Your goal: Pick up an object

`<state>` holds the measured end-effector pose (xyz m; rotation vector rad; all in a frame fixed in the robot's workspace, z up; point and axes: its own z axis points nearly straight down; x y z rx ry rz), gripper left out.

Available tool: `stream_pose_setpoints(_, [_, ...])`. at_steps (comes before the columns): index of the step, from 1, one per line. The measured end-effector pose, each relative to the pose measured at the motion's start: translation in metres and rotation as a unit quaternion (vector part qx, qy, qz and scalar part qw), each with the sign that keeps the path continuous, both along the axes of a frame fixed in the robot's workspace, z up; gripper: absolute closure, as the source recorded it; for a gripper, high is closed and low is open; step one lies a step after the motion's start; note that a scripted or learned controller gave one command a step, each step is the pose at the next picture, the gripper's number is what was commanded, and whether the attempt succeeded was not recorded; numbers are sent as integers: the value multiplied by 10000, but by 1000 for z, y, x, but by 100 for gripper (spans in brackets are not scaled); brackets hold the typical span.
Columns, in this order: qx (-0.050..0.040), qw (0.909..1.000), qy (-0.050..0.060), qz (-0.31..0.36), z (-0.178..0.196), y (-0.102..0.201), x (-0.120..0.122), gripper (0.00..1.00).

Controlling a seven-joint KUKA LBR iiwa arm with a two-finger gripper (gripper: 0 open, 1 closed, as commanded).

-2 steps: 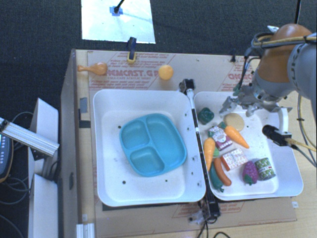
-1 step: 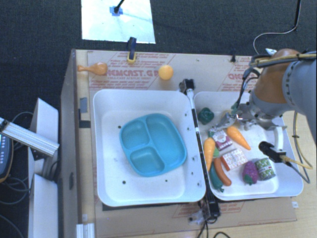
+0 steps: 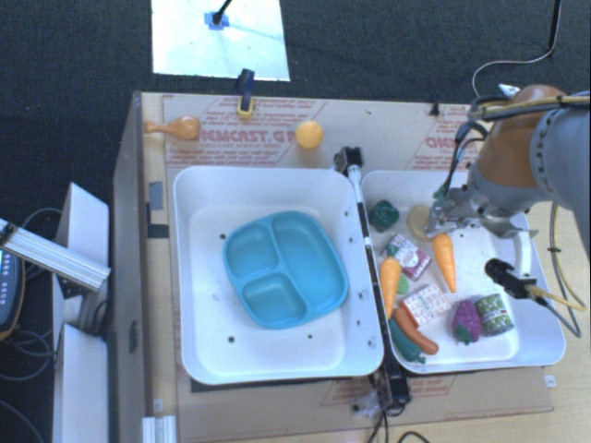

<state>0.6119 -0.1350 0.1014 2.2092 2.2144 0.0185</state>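
Hovering over the right bin (image 3: pixel 545 335), the gripper (image 3: pixel 445 212) sits just above a carrot (image 3: pixel 445 260); whether it holds anything I cannot tell. Centre on the carrot before descending.

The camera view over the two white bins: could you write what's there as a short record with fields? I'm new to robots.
Left bin: holds a blue divided plate
Right bin: toy food, including two carrots, a purple grape bunch, a green can, a dark green piece
Arm: reaches in from the right
Gripper: low over the right bin's far end, just above the upright carrot
Grasp: nothing seen between its fingers
Bench behind bins: orange ball, orange pear-like toy
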Motion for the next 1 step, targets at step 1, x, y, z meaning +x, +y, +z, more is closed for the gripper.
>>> stream_pose_setpoints(1, [8, 10000, 73, 6, 84, 59, -39, 100])
